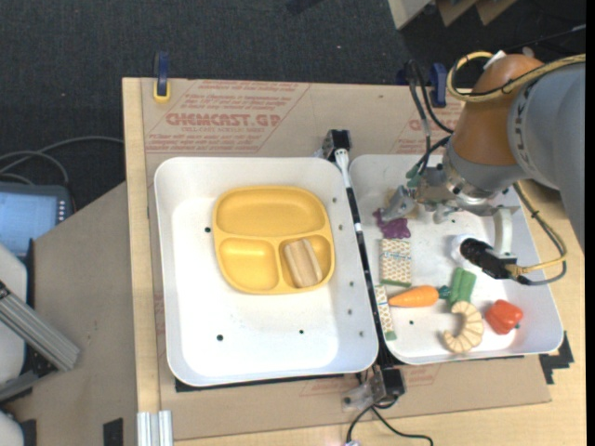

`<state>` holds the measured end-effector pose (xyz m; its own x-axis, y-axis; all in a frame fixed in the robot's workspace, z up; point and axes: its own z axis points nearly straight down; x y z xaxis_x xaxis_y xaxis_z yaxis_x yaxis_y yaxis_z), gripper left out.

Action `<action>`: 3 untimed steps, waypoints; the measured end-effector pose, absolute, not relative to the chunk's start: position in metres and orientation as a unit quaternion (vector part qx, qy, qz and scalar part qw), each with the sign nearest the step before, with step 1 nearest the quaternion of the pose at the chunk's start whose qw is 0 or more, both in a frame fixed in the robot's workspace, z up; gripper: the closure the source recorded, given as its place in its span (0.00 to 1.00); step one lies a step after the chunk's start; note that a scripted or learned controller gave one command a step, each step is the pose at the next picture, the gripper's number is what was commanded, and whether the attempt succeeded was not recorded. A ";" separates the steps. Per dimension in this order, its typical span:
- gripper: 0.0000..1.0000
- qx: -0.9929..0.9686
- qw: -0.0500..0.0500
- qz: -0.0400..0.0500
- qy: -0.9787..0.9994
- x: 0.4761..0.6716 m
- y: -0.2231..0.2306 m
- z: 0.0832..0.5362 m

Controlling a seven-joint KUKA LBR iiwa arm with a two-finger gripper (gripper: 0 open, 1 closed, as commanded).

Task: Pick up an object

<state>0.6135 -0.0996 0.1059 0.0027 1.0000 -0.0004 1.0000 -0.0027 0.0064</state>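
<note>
- The arm (488,124) reaches in from the right and bends down over the upper part of the right bin (429,242).
- The claw (410,198) hangs low over that bin's upper left area; I cannot tell whether it is apart or together, and nothing can be seen clamped in it.
- A purple grape bunch (394,225) lies just below the claw, near the bin's left wall; whether the two touch cannot be told.
- Below the grapes lies a patterned card (397,264), and under that a carrot (415,296) with its tip pointing left.
- A green piece (461,284) sits tilted at the carrot's right end.
- A pale curved pastry (464,328) lies near the bin's lower edge, with a red piece (503,316) just beside it on the right.
- In the left bin (186,277) a yellow divided plate (270,214) sits; a tan roll (301,261) lies in its lower right compartment.
- Both bins rest side by side on the bench (223,119).
</note>
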 end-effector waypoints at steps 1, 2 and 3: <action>0.00 0.708 -0.003 -0.002 0.707 0.600 -0.096 0.083; 1.00 0.708 0.000 0.000 0.706 0.602 -0.097 0.095; 0.00 0.708 -0.001 0.000 0.706 0.602 -0.097 0.095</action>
